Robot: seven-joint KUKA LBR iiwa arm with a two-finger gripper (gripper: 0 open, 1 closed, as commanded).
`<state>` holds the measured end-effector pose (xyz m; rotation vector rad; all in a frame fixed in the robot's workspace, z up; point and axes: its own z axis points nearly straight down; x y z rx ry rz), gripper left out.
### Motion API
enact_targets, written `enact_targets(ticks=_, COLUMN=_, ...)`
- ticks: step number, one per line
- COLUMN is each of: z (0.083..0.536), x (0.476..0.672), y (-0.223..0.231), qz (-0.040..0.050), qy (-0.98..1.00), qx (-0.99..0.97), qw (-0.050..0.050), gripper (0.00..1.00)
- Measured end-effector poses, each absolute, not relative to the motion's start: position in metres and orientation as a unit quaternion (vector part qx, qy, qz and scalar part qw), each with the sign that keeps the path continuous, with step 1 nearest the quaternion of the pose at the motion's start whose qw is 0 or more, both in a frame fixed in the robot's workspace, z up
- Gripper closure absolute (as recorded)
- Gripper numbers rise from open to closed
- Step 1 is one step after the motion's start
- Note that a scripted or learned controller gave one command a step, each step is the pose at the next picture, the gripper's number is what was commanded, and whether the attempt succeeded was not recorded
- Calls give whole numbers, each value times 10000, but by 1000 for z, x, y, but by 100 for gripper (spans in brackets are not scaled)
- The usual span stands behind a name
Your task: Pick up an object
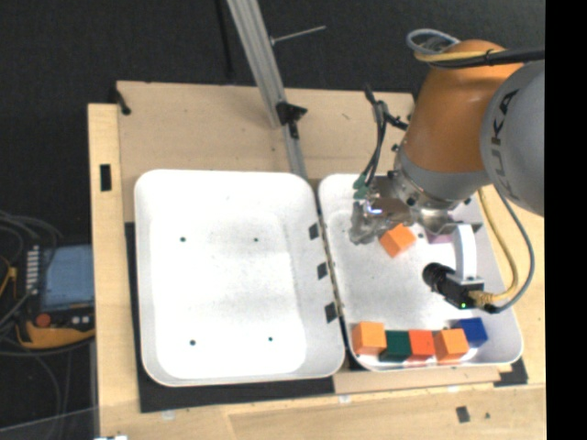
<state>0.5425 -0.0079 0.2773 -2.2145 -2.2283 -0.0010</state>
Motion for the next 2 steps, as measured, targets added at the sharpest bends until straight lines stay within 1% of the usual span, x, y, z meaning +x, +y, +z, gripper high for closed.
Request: enact_targets(ticks=2, z=256, x=533, y=86, qz=12, qy=-7092, qx=-7051, qw=13, gripper=100)
